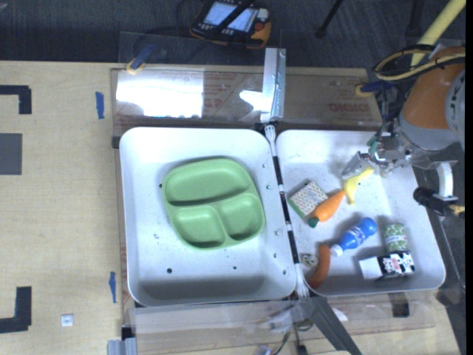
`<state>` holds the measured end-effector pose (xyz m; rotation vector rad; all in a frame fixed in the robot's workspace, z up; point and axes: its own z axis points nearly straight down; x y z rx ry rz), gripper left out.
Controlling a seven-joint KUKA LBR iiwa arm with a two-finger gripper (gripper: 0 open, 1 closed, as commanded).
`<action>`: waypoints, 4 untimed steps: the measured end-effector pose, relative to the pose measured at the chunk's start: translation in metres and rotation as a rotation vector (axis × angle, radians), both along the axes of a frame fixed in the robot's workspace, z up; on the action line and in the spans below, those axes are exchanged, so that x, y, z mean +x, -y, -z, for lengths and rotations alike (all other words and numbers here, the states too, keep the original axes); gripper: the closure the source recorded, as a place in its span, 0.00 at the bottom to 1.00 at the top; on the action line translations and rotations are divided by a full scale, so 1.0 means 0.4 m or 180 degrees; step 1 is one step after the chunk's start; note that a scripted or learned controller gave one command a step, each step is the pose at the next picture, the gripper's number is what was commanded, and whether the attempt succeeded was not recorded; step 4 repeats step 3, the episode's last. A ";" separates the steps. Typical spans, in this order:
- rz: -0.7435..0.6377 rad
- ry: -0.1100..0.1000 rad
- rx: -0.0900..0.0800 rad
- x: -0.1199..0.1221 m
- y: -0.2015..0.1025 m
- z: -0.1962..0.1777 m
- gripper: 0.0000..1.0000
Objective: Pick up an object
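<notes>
one pincer point(372, 159) low above a yellow banana point(355, 180)

Robotics lab: plywood bench point(59, 198), twin white bins point(137, 154), teach pendant point(229, 19), tripod legs point(341, 2), cables point(403, 61).

We see two bins, the left bin point(140, 220) and the right bin point(421, 220), of smooth white plastic with a faint sheen. The green tray point(214, 200) looks like matt plastic. The bench point(59, 198) reads as pale wood with an even, dull face. Behind the bins a clear sheet point(192, 95) glares brightly, held by a metal bracket point(275, 80). The carrot point(327, 206), banana point(355, 179) and sausage point(320, 265) look like smooth plastic toys. The blue bottle point(356, 236) is glossy. The arm point(432, 102) has a smooth orange and grey shell.
</notes>
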<state>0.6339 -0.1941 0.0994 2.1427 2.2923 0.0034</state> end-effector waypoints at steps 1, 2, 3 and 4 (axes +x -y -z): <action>0.0505 -0.0008 0.0008 -0.072 -0.028 0.034 0.00; 0.0510 0.0007 0.0010 -0.069 -0.027 0.006 1.00; 0.0543 -0.0018 0.0009 -0.254 -0.112 -0.198 1.00; 0.0543 -0.0018 0.0009 -0.254 -0.112 -0.198 1.00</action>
